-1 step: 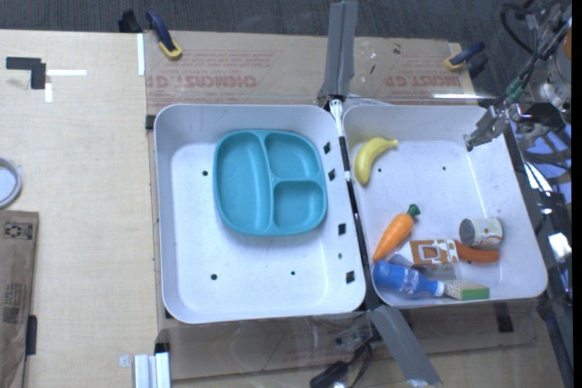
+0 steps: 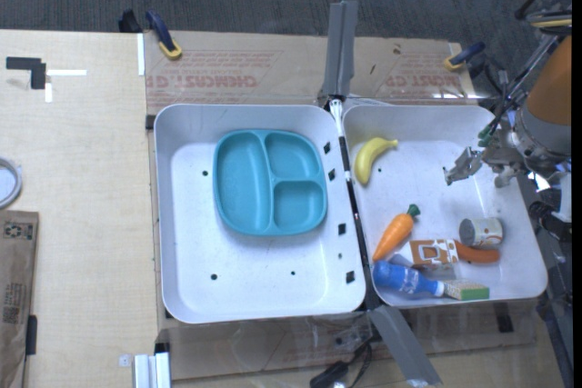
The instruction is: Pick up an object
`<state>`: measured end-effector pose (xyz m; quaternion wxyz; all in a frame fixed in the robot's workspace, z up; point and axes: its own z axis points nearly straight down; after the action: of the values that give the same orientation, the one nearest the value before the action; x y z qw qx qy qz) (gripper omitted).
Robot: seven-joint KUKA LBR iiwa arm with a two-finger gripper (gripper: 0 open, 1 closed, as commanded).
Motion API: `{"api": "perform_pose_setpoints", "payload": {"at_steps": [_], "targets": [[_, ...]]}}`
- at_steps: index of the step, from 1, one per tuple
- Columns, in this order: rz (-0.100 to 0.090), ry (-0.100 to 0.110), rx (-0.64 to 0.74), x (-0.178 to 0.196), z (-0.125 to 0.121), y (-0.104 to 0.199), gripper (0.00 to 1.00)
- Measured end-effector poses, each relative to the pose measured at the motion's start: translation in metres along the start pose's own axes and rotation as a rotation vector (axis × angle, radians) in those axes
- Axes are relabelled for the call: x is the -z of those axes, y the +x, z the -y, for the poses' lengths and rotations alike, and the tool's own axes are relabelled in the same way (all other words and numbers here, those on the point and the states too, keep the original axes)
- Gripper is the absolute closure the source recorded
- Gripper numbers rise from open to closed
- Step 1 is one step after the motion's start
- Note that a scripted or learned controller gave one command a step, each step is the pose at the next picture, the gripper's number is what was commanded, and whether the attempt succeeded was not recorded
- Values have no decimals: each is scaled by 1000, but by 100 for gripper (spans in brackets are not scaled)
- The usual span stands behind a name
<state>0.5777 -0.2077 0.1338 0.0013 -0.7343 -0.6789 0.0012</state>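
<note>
Nearest in the right bin lie a blue bottle and a small green box, just behind them an orange-brown carton, a toy carrot, a grey can and an orange piece. Farther back a banana rests by the divider. The left bin holds a teal divided plate. The pincer hangs spread over the right bin's far side, pinching nothing. Clamps grip the counter behind
</note>
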Motion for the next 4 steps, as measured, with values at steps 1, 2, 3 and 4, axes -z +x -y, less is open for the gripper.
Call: {"api": "perform_pose_setpoints", "payload": {"at_steps": [1,2,3,4], "targets": [[0,-2,187,-43,61,6,0],[1,-4,506,-42,99,-15,0],[7,-18,504,-26,94,-15,100],[2,-4,339,82,101,20,100]]}}
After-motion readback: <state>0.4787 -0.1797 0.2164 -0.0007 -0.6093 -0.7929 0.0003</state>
